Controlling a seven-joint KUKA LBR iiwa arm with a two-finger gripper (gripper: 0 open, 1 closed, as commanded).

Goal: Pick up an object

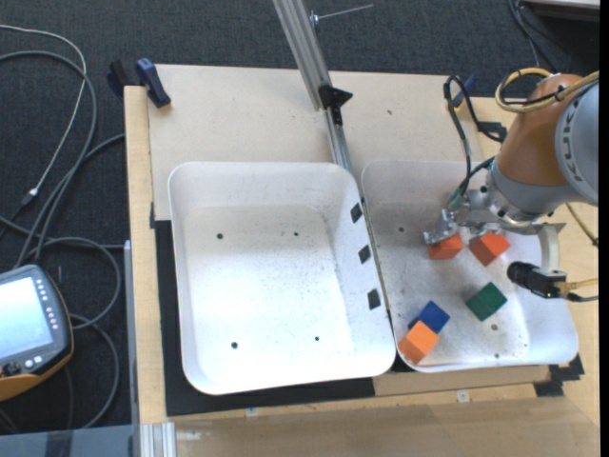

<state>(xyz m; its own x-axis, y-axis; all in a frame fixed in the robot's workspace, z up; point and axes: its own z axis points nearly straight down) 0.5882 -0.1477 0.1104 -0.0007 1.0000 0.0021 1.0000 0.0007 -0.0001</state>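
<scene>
As far as can be made out, found a red-orange block [444, 248] lying on the floor of the right bin [404, 198], in its upper half, directly beneath the gripper [463, 228] and touching or just under its metal tip. Cannot tell whether pinched; cannot tell whether the gripper is spread or pressed together, since the wrist covers it from above.

Noted a second red-orange block [490, 248] just beside the first, to its right, also at the gripper's lower edge. Recorded a green block [486, 301] lower in the same bin, apart from the pair. Recorded a blue block [434, 315] toward the bin's near left corner, touching an orange block [417, 341] that sits at the rim.

Observed the arm [547, 155] entering from the right, grey with an orange band, cables looped over it.

Found the left bin [266, 274] alongside, speckled with dark flecks, its edge meeting that of the right bin.

Found both bins seated on a pale wooden bench [238, 112], with a blue clamp [152, 81] at its far left corner and an aluminium post [300, 36] rising from the far edge between the bins.

Beyond the bench, noted dark carpet [57, 8], loose cables [48, 65] and a handheld screen unit [29, 327] at left.
</scene>
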